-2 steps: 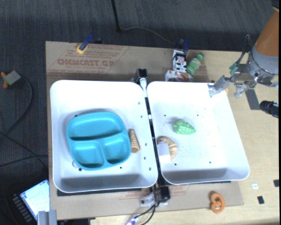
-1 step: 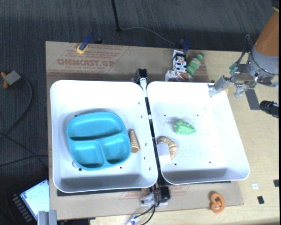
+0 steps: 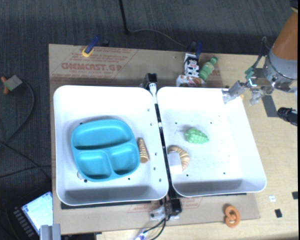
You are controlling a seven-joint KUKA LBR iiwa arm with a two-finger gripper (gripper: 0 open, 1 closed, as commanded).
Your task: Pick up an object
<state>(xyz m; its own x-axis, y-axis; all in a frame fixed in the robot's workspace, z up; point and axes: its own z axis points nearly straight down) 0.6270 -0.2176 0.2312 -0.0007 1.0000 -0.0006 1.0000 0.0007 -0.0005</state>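
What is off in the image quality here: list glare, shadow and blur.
Camera view: lighting even and soft; the right bin is bright but still shows its speckles, no hard glare; a faint shadow lies under the blue tray in the left bin; the green toy is slightly soft; the gripper and orange band at the edge look blurred.

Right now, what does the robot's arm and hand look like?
The arm is grey with an orange band above the wrist. Its hand is a compact metal assembly, silvery grey, with small teal-green parts and dark cabling at the wrist.
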